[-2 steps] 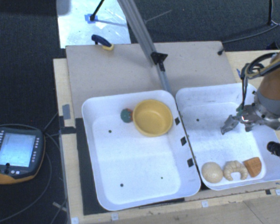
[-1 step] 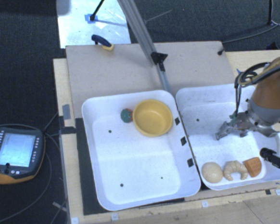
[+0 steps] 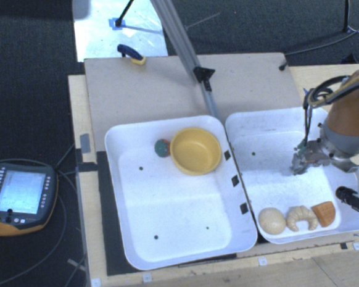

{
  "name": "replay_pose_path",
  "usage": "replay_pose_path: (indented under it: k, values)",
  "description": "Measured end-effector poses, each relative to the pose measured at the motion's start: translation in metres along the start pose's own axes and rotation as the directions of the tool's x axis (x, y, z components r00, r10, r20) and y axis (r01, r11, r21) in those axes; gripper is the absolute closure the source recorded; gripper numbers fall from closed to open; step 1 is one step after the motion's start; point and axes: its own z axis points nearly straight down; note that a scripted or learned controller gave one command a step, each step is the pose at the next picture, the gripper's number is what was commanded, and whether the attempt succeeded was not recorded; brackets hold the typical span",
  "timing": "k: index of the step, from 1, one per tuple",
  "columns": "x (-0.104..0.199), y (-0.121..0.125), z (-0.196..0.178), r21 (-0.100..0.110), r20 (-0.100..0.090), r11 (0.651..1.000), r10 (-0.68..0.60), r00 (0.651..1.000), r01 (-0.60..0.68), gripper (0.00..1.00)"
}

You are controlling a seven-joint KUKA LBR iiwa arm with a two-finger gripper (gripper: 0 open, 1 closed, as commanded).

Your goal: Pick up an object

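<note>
We can read no writing or labels. In the right white plastic bin, along its near edge, we see a cream egg-shaped object, a pale curved croissant-like piece arching upward, and an orange-brown wedge. The grey gripper hovers apart above them.

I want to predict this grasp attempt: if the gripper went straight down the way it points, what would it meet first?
Probably the bare floor of the right bin: the gripper hangs above the croissant, though depth is unclear.
</note>
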Motion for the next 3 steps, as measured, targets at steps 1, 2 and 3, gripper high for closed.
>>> replay_pose_path:
  k: [1, 2, 3]
  values:
    - [-0.002, -0.003, -0.043, -0.001, 0.0, 1.0, 0.0, 1.0, 0.0, 1.0]
    - [0.004, 0.006, -0.096, -0.003, 0.001, 1.0, -0.001, 1.0, 0.001, 1.0]
    - [-0.004, 0.009, -0.156, -0.003, 0.001, 1.0, -0.001, 1.0, 0.001, 1.0]
